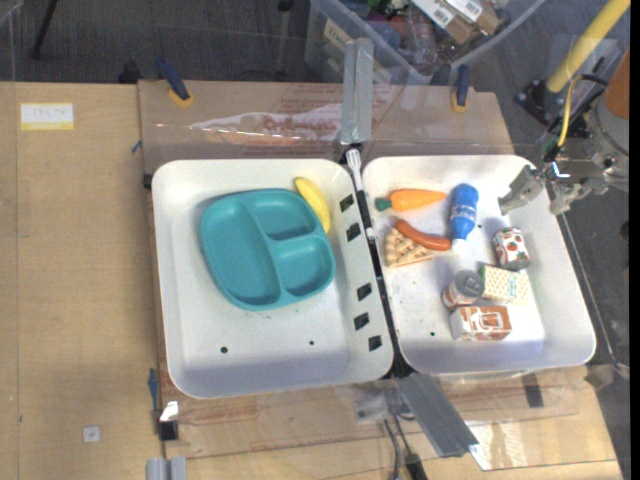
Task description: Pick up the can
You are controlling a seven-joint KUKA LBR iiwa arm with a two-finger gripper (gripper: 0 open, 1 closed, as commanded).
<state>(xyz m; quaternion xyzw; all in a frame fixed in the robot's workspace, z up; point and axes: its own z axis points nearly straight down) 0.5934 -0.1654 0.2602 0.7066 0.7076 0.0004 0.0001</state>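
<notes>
The can (464, 288) is small and round with a grey top. It stands in the right bin (560, 348), between a yellow-green packet (506, 284) and a red and white carton (483, 322). My gripper (537, 194) hovers over the bin's far right corner, well up and to the right of the can. Its two fingers stand apart with nothing between them. A red, white and green patterned object (511, 248) lies between the gripper and the can.
The right bin also holds a carrot (415, 199), a blue bottle (462, 211), a sausage (421, 234) and a cracker (405, 253). In the left bin lie a teal divided plate (266, 248) and a banana (313, 202). A divider (362, 268) separates the bins.
</notes>
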